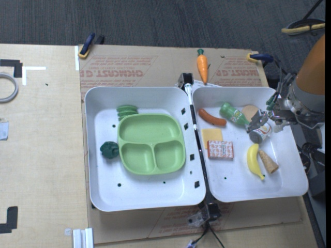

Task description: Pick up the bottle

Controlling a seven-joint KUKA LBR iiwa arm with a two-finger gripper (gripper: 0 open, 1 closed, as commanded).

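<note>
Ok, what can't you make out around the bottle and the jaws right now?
- Camera view: the gripper covers a round item at its tip, too small to identify.
- The tan disc lies partly behind the bottle and gripper.
- The label on the red box is too small to read.

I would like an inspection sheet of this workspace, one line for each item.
Surface: two white bins, left bin and right bin, on cardboard.
Job's things: green bottle lying in the right bin, not gripped.
Clutter: hot dog, cheese slice, red box, banana, cone; green tray and broccoli in the left bin; toy carrot on the cardboard.
Grippers: claw low over the right bin, beside the bottle.
Cables: yellow cable on the floor.
Surroundings: dark carpet.
</note>
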